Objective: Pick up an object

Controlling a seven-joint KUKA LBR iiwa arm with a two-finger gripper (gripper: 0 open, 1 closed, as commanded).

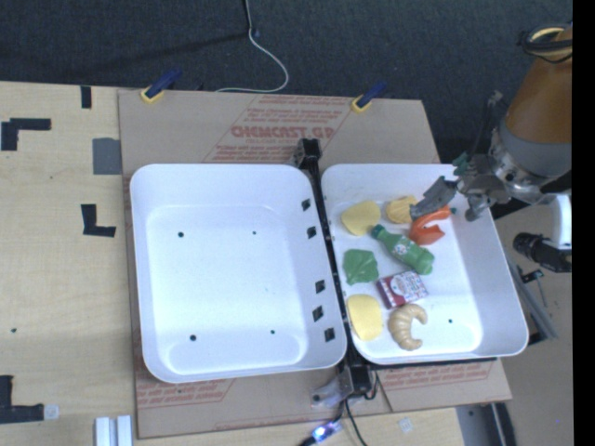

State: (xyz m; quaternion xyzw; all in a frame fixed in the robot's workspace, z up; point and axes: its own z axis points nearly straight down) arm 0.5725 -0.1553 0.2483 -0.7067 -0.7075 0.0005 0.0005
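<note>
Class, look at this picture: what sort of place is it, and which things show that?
Probably a robot lab or test bench. A robot arm reaches over two white bins, one holding toy food such as a croissant and a green bottle, all on taped-down cardboard.

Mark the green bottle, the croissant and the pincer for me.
green bottle (405, 249): camera view, on the middle of its body.
croissant (408, 325): camera view, on the middle of its curved body.
pincer (429, 205): camera view, midway between its fingertips.
</note>
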